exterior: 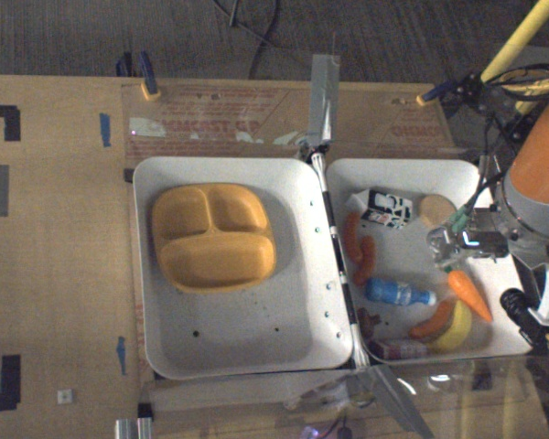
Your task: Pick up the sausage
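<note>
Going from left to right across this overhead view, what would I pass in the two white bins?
Yellow divided plastic plate → red-brown sausage → blue plastic bottle → robot's metal gripper beside the orange carrot.

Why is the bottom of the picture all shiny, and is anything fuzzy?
In the camera view, light glares off clear plastic along the bottom edge below the right shallow white bin; the metal end effector looks soft and bright, its shape hard to make out; the yellow divided plastic tray casts a soft shadow at its lower edge; the reddish-brown sausage looks fairly sharp.
</note>
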Controlling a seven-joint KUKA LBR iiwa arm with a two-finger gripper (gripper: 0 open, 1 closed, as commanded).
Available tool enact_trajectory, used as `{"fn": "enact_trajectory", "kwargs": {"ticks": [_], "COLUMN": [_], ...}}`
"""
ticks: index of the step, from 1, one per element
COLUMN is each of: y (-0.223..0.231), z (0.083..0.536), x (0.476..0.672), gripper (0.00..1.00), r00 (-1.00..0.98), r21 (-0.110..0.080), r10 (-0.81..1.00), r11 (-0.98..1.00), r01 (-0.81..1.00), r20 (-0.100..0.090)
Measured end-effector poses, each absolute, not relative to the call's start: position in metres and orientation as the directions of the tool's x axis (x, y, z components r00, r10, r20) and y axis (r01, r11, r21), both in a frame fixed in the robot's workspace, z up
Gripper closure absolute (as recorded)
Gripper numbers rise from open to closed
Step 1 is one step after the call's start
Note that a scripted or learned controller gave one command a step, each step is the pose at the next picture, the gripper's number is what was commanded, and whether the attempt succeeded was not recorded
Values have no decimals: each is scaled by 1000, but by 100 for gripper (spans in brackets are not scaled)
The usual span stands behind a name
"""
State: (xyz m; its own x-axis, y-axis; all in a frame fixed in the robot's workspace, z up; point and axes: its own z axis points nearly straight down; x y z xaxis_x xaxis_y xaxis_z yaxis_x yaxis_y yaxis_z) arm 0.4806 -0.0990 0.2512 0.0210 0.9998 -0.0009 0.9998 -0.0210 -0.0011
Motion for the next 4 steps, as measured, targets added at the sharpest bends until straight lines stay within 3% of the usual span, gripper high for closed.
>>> {"fn": "enact_trajectory", "kwargs": {"ticks": [1,2,3,4], "y": [-99,-96,-116,-120], "z": [251,169,93,84], "x": [481,479,632,625], "gripper": [0,0,0,0], "r00": [21,-107,-78,354], "r21": [-1,-3,-2,-12], "r10": [1000,994,997,935], "r11": [-21,107,78,-354], "r01": [1000,994,997,935], "r20": [-1,1,0,1]}}
